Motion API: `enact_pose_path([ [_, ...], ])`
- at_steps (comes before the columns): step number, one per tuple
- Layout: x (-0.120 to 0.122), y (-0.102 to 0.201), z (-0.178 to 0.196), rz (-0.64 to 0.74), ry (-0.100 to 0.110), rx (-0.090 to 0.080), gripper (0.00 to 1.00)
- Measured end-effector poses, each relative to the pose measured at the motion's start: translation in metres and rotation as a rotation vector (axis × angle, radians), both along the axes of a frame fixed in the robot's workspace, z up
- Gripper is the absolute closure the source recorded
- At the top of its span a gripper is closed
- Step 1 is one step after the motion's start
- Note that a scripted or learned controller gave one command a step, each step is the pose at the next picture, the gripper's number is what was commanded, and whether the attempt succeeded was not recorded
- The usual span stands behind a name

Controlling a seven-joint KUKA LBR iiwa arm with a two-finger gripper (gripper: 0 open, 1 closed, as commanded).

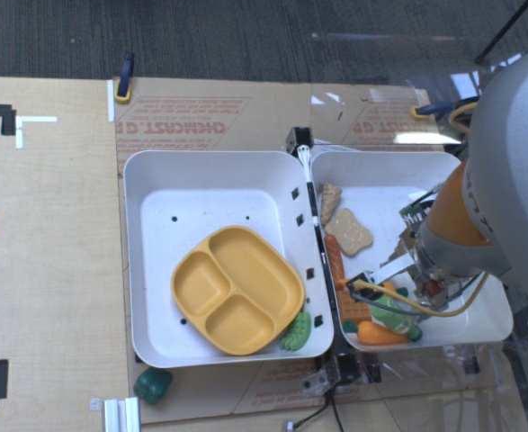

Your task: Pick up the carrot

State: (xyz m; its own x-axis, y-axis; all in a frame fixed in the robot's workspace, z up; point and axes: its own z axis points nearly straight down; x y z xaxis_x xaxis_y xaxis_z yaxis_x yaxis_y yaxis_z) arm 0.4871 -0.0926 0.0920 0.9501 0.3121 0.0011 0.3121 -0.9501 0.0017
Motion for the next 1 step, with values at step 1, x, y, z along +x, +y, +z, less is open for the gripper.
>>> enact_pose_path([
  [1, 0.0003, 0.0, 0.0078, 0.01, 0.005, 0.002, 1.0],
])
